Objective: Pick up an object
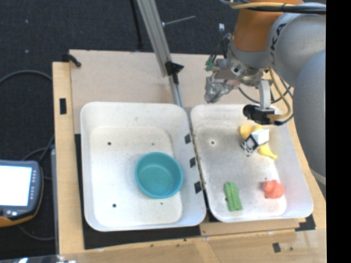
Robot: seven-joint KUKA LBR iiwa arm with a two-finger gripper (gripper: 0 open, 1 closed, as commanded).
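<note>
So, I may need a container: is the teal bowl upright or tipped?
Upright: the round teal plastic bowl shows its open mouth and inner floor.

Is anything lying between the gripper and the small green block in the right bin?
Nothing visible does. The gripper hangs over the right bin's far edge; the small green block lies near its front, with bare white floor between.

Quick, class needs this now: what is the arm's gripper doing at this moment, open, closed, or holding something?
Gripper: above the far edge of the right bin, nothing seen in it; open or closed cannot be told.
</note>
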